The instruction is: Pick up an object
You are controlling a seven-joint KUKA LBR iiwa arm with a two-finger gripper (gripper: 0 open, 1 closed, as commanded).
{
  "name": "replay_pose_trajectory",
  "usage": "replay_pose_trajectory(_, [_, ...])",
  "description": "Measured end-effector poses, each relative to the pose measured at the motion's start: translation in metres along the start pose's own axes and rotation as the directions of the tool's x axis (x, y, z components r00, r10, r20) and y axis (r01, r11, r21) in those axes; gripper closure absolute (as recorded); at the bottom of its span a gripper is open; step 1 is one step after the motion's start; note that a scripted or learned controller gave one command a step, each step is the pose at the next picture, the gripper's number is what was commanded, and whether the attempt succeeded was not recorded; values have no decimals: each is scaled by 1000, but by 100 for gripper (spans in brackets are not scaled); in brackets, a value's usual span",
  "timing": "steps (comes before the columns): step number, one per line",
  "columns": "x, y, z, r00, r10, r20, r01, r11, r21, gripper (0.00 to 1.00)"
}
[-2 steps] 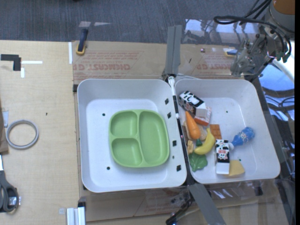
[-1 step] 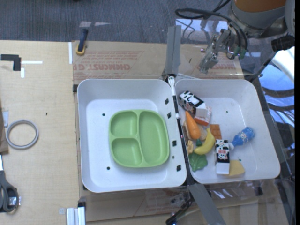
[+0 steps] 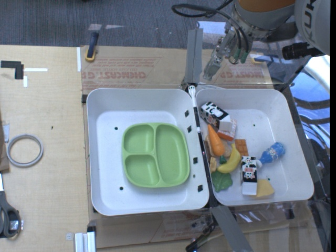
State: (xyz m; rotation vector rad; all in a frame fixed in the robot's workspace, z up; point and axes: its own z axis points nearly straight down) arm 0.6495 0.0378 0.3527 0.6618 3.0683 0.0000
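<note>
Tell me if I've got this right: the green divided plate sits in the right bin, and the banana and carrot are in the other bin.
Not quite. The camera view shows the green divided plate in the left bin, not the right one. The banana and carrot are in the other bin, the right bin.

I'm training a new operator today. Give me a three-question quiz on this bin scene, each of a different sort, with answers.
1. True or false: the green tray lies in the left bin.
2. Which lies nearest the right bin's left wall? A) blue bottle B) carrot C) cheese wedge
3. Fill in: the gripper hangs above the bins' ____ edge.

Key: 1 true; 2 B; 3 far.
</note>
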Motion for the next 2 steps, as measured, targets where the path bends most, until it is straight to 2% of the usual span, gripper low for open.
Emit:
replay_pose_trajectory(1, [-5,-6,33,995,96,-1,-96,995,1,100])
replay_pose_trajectory(2, [39,54,69,942,335,-2,-335,942,3,100])
